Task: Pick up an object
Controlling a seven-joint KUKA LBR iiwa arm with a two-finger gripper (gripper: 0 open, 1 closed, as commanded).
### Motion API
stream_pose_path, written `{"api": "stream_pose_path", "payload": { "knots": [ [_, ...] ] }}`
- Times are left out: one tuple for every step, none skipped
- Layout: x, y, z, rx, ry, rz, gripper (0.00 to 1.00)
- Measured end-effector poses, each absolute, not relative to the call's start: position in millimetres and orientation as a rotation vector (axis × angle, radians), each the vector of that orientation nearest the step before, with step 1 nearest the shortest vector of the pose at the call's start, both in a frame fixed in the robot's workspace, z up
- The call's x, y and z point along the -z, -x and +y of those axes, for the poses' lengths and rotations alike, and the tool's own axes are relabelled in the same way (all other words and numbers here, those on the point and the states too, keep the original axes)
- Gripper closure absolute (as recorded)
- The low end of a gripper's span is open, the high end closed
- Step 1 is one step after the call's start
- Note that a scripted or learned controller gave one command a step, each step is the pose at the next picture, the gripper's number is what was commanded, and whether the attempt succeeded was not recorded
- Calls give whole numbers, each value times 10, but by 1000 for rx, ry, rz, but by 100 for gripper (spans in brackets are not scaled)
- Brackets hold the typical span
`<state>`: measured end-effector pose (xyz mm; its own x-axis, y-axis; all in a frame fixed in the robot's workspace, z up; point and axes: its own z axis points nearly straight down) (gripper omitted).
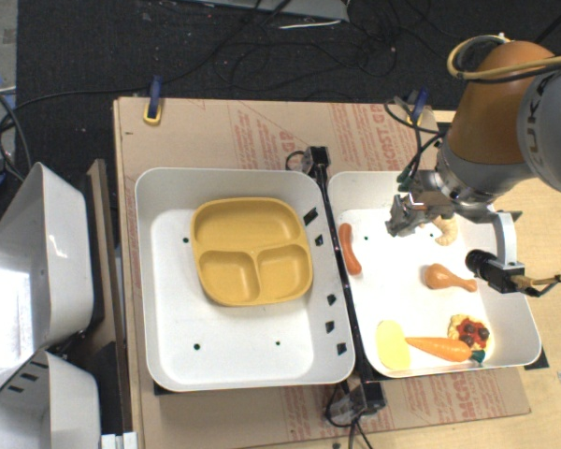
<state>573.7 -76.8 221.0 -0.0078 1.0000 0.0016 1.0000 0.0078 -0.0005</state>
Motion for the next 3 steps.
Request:
{"api": "stream_pose_path", "payload": {
  "knots": [
    [-2237, -5648, -341, 0, 2212, -2228, 100],
    [-2356, -5440, 167, 0, 2210, -2229, 100],
    [-2436, -5259, 683, 0, 2209, -2230, 100]
  ]
}}
